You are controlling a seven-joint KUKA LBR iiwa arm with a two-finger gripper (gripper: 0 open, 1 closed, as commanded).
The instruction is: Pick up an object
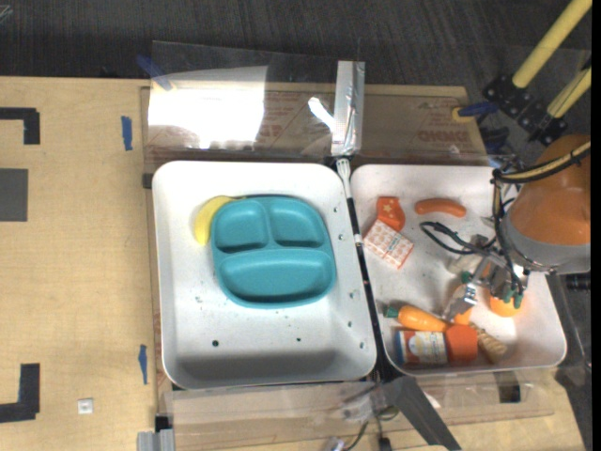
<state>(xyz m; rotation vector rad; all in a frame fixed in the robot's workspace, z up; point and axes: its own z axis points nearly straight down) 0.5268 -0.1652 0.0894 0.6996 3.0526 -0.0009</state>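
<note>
The robot arm [554,209] has a big round orange part at the right side, with a grey ring under it. Black cables loop off it to the left. The gripper [474,285] below is small, silver and grey. A thin yellow cable curves over the orange part.

Dark grey carpet floor [282,7] beyond; tan wooden bench [70,252]; glare on plastic sheet [202,111].

Teal 3-compartment tray [272,250] flat in left bin; small toys [423,319] scattered in right bin.
</note>
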